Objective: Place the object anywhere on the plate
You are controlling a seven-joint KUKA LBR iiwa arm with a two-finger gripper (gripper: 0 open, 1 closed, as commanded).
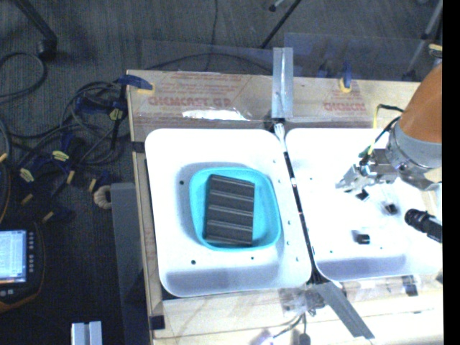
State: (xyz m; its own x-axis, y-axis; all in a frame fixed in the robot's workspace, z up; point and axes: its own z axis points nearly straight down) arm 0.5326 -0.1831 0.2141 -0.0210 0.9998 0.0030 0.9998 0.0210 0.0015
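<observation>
A dark grey ridged block [231,209] lies on the light blue plate [270,214], roughly in its middle, its long side running away from the camera and its grooves crossing it. The plate sits in the left white bin [169,257], taking up most of that bin's floor. The arm [431,113] comes in from the right, its orange band showing at the frame edge above the grey wrist, and its gripper [353,184] hangs over the right white bin [323,250], well apart from the plate and the block. The pale fingers [348,180] point toward the divider between the bins; they blur against the white bin floor, so I cannot tell whether they are spread or closed, and nothing seems to sit between them. A few small dark bits [361,238] lie on the floor of the right bin near the gripper. Both bins rest on a wooden bench [215,99], and a tangle of cables [72,142] lies on the dark floor to its left
</observation>
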